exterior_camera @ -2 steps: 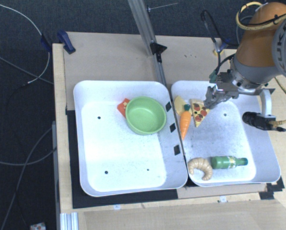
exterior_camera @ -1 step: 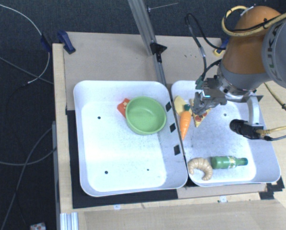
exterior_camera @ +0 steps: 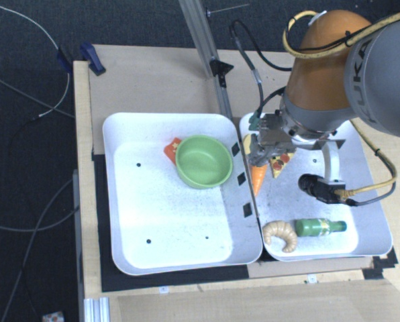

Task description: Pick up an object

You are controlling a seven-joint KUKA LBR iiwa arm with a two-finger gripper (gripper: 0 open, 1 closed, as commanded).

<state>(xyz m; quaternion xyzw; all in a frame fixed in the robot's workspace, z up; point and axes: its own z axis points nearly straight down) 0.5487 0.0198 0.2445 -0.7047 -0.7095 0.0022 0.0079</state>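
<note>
My gripper [exterior_camera: 259, 150] hangs over the left side of the right bin [exterior_camera: 368, 180], directly above the upper end of an orange carrot [exterior_camera: 258, 177]. The carrot points toward the bin's near edge, and its top is hidden under the gripper. A pizza-slice toy [exterior_camera: 279, 164] lies just right of the carrot, partly covered by the wrist. Near the front of the same bin lie a tan croissant [exterior_camera: 282, 235] and a green bottle [exterior_camera: 319, 227] on its side. Whether the carrot is gripped cannot be seen.
The left bin [exterior_camera: 153, 227] holds a green bowl [exterior_camera: 203, 160] with a red object [exterior_camera: 171, 149] tucked behind its left rim. A metal pole [exterior_camera: 203, 32] rises at the back between the bins. A black cable connector [exterior_camera: 319, 186] hangs off the arm over the right bin.
</note>
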